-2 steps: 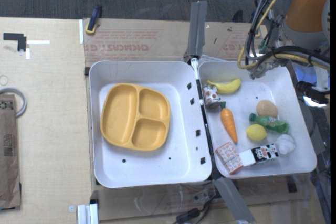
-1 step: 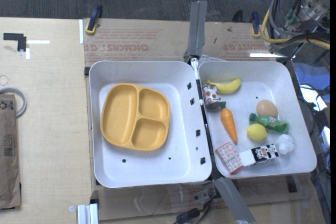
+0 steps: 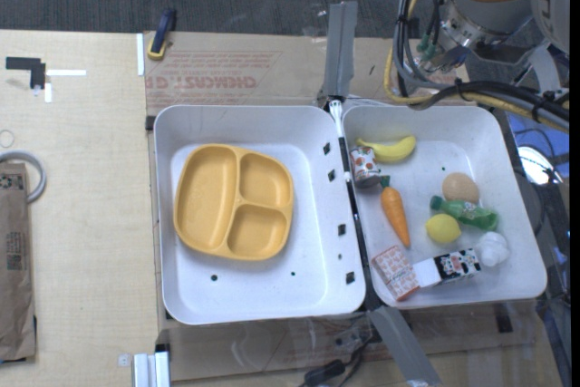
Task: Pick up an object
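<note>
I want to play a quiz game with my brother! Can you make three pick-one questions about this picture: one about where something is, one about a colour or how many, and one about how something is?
1. Where is the yellow plate?
A. left bin
B. right bin
C. on the cardboard

2. What colour is the carrot?
A. purple
B. orange
C. white

3. How is the banana lying?
A. standing upright
B. inside the plate
C. flat on the bin floor

Answers:
1. A, the plate sits in the left bin.
2. B, it is orange with a green top.
3. C, it lies flat near the far edge of the right bin.
</note>
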{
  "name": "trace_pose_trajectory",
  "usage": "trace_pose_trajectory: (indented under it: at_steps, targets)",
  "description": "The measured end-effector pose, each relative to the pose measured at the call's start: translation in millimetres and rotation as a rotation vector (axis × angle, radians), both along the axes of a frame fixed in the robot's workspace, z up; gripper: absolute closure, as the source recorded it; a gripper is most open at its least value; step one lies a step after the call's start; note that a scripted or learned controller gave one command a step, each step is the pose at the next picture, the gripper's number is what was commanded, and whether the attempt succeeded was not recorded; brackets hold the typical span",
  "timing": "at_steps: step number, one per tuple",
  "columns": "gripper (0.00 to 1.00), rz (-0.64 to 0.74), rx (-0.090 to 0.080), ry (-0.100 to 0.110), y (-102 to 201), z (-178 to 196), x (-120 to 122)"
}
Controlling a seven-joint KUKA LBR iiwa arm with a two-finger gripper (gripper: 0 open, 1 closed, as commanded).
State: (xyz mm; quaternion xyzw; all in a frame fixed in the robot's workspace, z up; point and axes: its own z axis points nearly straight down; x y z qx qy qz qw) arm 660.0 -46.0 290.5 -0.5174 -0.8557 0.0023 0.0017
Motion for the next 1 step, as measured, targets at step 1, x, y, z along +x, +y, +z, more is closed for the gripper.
trace_pose_trajectory:
  at_steps: [1]
  targets:
    - [1.00,0.237,0.000,-0.003,20.4,72.8,0.7]
